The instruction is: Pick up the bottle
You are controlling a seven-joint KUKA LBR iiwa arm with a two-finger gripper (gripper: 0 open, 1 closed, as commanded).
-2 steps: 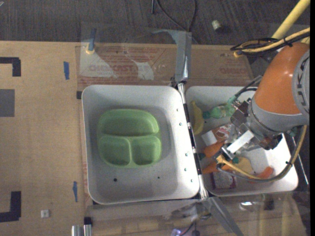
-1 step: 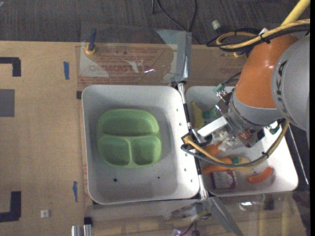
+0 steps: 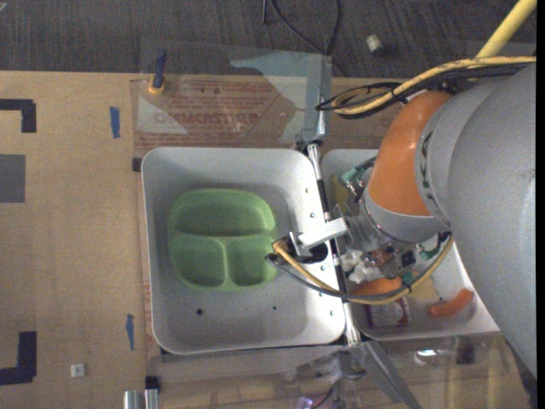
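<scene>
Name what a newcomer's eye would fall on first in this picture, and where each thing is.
The large grey arm with its orange band hangs over the right bin, hiding most of it. A bright green divided plate lies in the left bin. A small orange piece peeks out under the arm in the right bin.

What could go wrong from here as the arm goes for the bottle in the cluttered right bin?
1. The grey arm with the orange band covers most of the shallow white right bin, and I cannot pick out the bottle, so a blind grasp may well miss.
2. A rounded orange piece and an elongated orange piece lie crowded near the wrist, so the grasp might take one of them instead.
</scene>
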